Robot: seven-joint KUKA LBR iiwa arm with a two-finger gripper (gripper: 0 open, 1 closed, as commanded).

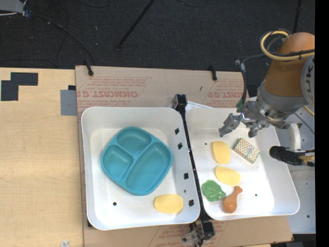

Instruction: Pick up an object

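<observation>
In the right white bin you have a small patterned box, two yellow oval toy pieces, a green leafy toy and an orange drumstick toy. Your hand hangs over the far part of that bin, just beside the patterned box, its fingers spread apart with nothing between them. Across the divider, the left white bin holds a teal divided plastic plate and a third yellow oval piece near its front edge.

Two shallow white bins of smooth, faintly glossy plastic sit on matt printed brown cardboard, with a smooth teal plastic divided tray in the nine o'clock bin, beside a pale matt wooden benchtop.
</observation>
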